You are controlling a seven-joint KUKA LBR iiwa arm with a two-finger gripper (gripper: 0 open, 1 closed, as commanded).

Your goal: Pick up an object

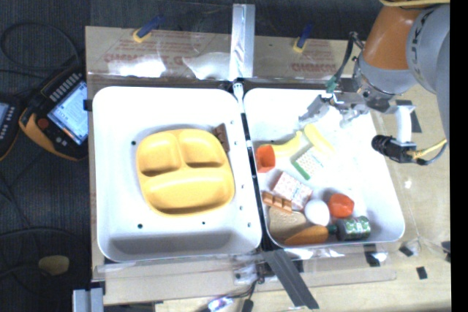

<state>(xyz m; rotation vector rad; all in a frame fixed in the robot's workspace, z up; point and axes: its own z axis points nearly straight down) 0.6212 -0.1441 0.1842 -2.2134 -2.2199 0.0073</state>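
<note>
Left bin (pixel 110 157): yellow tray (pixel 185 169); right bin (pixel 380 179): crowded toys.

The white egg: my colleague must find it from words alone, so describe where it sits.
Look in the right bin, near its front edge. The white egg lies between a red tomato and a wafer; it alone is plain white and round.

Open floor behind the yellow tray (pixel 186 169); right bin (pixel 391 190) front cluttered.
</note>
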